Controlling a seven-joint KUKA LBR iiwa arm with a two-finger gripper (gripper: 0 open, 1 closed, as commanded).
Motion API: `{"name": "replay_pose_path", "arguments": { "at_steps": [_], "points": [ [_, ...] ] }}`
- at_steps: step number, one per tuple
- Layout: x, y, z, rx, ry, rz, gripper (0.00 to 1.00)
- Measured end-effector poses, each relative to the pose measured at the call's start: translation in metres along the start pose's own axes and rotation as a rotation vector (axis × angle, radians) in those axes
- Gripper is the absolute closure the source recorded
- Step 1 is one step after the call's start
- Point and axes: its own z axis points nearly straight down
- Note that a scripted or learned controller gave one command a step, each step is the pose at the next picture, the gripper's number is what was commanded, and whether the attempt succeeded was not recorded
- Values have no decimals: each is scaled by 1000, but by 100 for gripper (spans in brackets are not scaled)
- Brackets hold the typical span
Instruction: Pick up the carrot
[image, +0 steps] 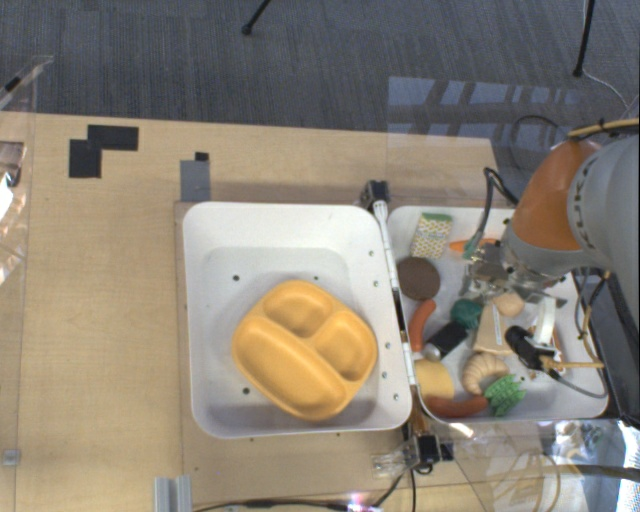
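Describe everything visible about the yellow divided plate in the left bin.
The yellow plate is a rounded, glossy dish that looks like plastic, moulded into three compartments: one at the top, one at the right and a long one along the lower left. It lies flat, right side up and turned at an angle, near the middle of the left bin, touching only the bin's floor.

Carrot (461, 245): mostly hidden under the arm (580, 205), only an orange tip visible beside it; arm cut off at the right edge.

Bright even overhead light, soft shadows, glare off clear panels at bench edges, slightly soft focus
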Motion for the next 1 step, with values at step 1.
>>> {"name": "replay_pose_path", "arguments": {
  "at_steps": [1],
  "points": [
    [-52, 58, 2, 3, -2, -491, 100]
  ]
}}
